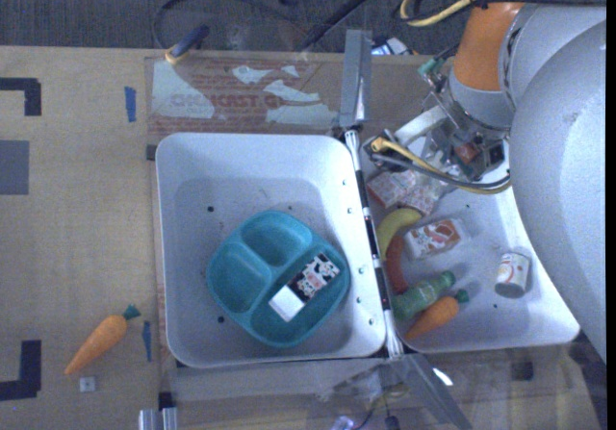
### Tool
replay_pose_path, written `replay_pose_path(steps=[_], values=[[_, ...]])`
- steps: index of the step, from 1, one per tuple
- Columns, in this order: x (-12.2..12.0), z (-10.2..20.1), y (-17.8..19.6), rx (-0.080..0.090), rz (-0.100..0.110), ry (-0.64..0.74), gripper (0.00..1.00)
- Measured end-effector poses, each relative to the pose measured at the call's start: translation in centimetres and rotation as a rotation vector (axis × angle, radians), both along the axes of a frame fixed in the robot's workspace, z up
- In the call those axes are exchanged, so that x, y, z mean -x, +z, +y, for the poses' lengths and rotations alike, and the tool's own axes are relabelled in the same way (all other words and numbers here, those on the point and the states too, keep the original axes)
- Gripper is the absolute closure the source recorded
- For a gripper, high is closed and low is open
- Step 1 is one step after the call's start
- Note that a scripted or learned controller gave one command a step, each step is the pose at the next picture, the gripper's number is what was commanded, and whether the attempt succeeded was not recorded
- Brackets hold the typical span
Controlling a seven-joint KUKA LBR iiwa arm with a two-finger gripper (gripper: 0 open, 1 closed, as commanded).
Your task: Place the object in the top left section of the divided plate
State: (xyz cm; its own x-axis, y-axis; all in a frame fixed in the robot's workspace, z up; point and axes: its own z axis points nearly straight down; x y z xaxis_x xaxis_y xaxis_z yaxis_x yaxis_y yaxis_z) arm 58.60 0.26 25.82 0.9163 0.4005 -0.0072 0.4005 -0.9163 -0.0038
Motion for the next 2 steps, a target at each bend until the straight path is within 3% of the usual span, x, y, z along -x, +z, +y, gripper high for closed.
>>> replay_pose_path(steps=[1,2], values=[[-0.1,-6.2,-1.3,-0.001,0.0,0.107,1.0],[4.3,-9.8,0.3,-0.003,-0.001,0.189,1.0]])
